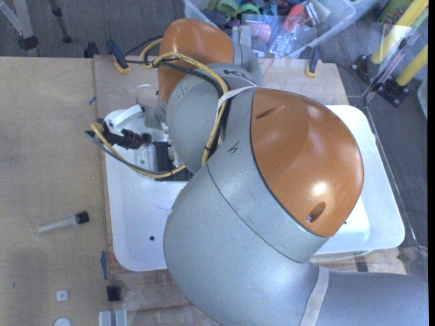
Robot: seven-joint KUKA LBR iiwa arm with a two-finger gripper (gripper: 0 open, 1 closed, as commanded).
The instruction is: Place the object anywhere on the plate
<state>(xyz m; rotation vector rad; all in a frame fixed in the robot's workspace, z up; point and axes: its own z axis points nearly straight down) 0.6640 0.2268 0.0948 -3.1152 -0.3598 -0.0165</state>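
Note:
The grey and orange arm (272,182) fills the middle of the camera view and covers most of both bins. Its wrist end, with the gripper (155,151), hangs low over the far left part of the left bin (136,240), wrapped in yellow and black cables (115,138). The arm's own body hides what lies under the gripper. A curved white edge (122,117) shows just left of the wrist; I cannot tell whether it is a plate or the bin's corner. A small dark speck (151,237) lies on the bin floor.
The right bin (384,202) shows as a strip beyond the arm. A clear tub of colourful toys (272,5) stands at the back. A small tube with a black cap (61,221) lies on the bench at left. Clamps (119,60) hold the back edge.

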